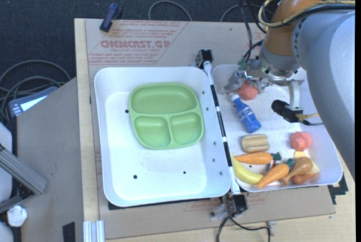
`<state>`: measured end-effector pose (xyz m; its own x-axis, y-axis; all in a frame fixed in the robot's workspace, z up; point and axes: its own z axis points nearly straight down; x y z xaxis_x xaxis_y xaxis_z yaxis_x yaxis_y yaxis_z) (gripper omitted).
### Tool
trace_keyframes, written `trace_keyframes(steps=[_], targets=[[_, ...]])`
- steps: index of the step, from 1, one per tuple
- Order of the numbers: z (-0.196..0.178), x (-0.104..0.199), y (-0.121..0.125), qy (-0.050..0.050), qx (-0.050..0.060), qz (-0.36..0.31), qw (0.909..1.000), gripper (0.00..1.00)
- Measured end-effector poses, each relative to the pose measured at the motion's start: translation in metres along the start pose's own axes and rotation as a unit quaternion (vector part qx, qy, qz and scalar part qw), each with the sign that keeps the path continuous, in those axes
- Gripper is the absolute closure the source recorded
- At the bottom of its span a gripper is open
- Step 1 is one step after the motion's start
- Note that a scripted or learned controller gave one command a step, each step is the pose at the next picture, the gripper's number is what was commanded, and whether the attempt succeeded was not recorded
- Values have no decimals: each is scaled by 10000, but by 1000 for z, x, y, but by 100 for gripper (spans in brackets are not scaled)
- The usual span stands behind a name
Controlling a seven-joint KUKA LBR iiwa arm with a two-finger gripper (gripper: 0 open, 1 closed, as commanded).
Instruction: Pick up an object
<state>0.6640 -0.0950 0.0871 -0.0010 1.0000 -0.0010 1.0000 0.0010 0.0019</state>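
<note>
Where it meets the right bin, gripper over a reddish ball, grasp unclear

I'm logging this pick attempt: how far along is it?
Done: the arm has reached the far end of the right bin, its gripper low over a red-orange ball. In hand: nothing visibly lifted. Left: gripping and raising it; the blue bottle, carrots and banana lie untouched.
</note>
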Motion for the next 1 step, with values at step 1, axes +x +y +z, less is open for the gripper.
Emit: trace_keyframes(steps=[1], targets=[[-11,0,1,-10,-15,-5,10000,100]])
